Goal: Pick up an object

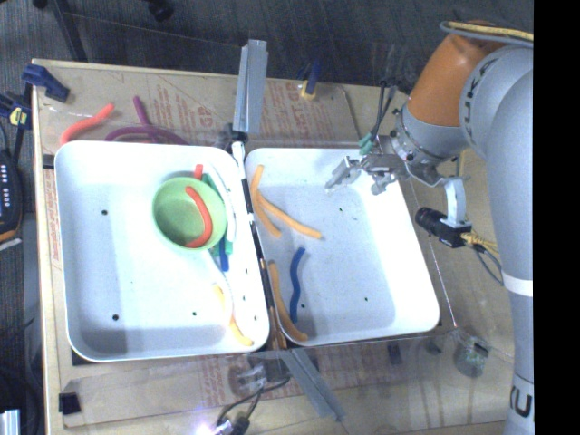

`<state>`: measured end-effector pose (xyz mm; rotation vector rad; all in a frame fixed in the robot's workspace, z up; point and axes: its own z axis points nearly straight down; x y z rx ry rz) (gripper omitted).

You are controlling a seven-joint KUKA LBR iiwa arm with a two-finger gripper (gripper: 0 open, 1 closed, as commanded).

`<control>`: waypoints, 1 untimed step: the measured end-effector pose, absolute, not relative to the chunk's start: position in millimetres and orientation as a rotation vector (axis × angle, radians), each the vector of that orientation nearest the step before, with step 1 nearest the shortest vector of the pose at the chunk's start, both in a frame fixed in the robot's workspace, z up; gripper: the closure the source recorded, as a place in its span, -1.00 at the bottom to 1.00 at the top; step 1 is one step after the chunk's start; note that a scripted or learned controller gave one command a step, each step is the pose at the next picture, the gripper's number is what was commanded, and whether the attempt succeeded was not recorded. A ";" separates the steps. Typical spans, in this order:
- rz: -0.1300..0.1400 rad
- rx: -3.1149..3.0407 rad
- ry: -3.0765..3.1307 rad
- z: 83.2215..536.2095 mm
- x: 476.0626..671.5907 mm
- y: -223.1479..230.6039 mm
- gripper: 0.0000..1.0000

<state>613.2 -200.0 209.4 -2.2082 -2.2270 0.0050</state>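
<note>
I find the hand (362, 172) open and holding nothing, over the right bin (403, 288), which holds orange strips (288, 221) and a blue strip (296, 275). The left bin (100, 270) holds a green bowl (186, 214).

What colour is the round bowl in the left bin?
Green, the round bowl, with a red strip curled inside, seen in the camera view.

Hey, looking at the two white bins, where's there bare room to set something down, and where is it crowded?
Left bin: bare floor left of and below the green bowl. Right bin: bare in the middle and lower right, between the blue strip and the right wall. Crowded along the shared divider, where orange strips lie, and at the upper right under the gripper.
</note>
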 end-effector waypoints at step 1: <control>0.004 -2.246 -2.193 92.8 595.0 -154.7 -1.00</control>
